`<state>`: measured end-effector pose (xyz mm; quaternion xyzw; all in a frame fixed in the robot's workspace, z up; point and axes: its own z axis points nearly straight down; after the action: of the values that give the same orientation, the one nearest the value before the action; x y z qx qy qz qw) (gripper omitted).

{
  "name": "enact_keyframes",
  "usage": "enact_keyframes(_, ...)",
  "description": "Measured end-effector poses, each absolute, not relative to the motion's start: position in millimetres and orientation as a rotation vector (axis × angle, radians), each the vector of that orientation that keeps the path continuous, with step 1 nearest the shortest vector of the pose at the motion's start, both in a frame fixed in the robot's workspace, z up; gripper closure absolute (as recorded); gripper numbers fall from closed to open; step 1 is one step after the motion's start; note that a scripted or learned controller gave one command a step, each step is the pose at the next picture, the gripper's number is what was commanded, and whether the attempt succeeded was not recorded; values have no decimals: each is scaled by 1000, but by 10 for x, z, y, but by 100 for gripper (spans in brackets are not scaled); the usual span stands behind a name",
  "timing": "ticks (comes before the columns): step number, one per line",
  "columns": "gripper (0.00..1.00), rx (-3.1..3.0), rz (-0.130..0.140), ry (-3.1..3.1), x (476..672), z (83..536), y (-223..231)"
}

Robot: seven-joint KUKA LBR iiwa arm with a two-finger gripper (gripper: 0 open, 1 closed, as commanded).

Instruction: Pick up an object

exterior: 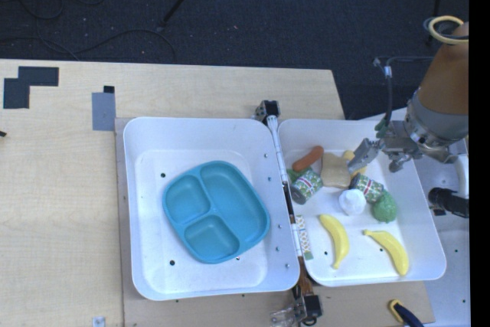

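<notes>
The pale wooden counter (61, 188) is carrying two shallow white plastic bins side by side. The left bin (145, 142) is holding a light blue three-compartment plastic plate (216, 210), sitting at a tilt near its middle.

The right bin (429, 256) is holding the loose things. A reddish-brown toy sausage (308, 158) is lying near the bin's upper left, with a tan slice of toy bread (334, 171) just beside it. A small green-labelled can (307, 184) is resting on its side below the sausage, close to the divide between the bins. A second small green-labelled can (367, 186) is lying beside a white round cap-like piece (352, 202) and a green leafy toy vegetable (384, 207). Two yellow toy bananas are lying nearer the front: one (334, 240) towards the middle, the other (388, 249) to its right.

The grey arm with the orange band (444, 88) is reaching in from the right, and its gripper (366, 154) is hanging over the upper part of the right bin, above the bread and the second can. Whether the jaws are apart or together cannot be told here.
</notes>
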<state>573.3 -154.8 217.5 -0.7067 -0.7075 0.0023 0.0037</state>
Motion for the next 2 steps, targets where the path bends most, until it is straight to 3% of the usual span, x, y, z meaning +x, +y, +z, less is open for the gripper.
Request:
enact_keyframes(1, 0, -2214, 7, -2216, 5574, 1108, -1399)
enact_keyframes(2, 0, -2223, 1, -2220, 5235, 876, -897)
